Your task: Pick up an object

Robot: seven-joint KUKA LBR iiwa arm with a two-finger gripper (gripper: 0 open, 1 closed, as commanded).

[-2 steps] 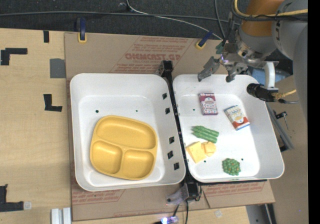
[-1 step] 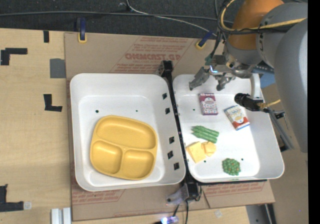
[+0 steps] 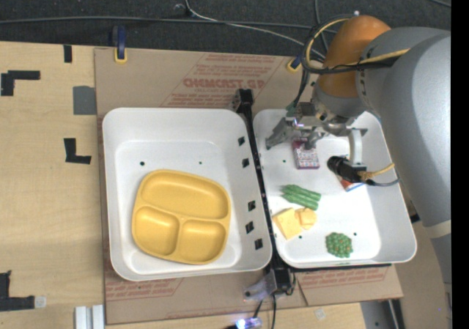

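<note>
Green bean pod (image 3: 301, 196), one of several small pieces in the right bin (image 3: 392, 243), lies near that bin's middle with its long axis running from upper left to lower right, the lower-right end pointing toward the bin's near right corner. Just below it, touching or nearly so, sits a yellow cheese wedge (image 3: 293, 222), tilted so its longer side slants up to the right. Nearer the front rim, apart from both, rests a round green broccoli-like clump (image 3: 338, 245). A small pink-and-white card or packet (image 3: 305, 157) lies higher in the bin, upright in the view, directly under the gripper (image 3: 302, 133). The grey arm comes in from the right, its bulky link covering the bin's right side, the orange band (image 3: 355, 45) above the wrist at the top; the wrist points down and to the left over the far left part of the right bin. Whether the pincer is spread or pressed together cannot be told from this slant. A black and red fitting (image 3: 346, 170) with a cable hangs beside the wrist. The left bin (image 3: 117, 144) holds a yellow three-compartment tray (image 3: 181, 215).
</note>
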